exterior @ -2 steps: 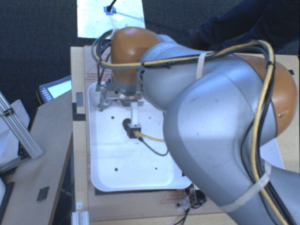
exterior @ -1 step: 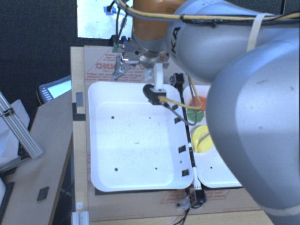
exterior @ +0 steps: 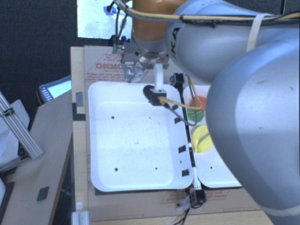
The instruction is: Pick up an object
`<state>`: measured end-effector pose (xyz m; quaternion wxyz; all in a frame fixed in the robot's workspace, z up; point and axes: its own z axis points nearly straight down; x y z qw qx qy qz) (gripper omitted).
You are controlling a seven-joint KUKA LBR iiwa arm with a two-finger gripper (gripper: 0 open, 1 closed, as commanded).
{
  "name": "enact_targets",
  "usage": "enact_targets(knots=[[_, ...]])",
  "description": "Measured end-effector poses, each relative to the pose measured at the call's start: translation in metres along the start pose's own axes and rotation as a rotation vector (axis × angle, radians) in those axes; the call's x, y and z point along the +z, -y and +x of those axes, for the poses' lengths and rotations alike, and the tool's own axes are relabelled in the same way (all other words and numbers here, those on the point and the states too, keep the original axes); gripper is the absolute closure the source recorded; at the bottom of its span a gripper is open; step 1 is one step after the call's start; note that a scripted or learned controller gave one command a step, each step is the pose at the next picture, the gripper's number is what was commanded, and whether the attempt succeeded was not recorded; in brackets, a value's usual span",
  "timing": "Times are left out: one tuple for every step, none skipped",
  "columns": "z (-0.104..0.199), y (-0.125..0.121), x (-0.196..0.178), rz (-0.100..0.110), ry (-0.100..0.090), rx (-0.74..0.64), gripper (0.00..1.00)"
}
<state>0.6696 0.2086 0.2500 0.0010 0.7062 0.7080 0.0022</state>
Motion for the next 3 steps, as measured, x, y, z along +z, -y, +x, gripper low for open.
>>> enact_targets(knots=[[0.029, 0.046, -0.182, -0.013, -0.007, -0.006, 1.00], [0.026, 0.125, -0.113, 0.012, 0.004, -0.004, 1.00], [0.027, 0.177, -0.229, -0.007, -0.007, -0.006, 1.00]])
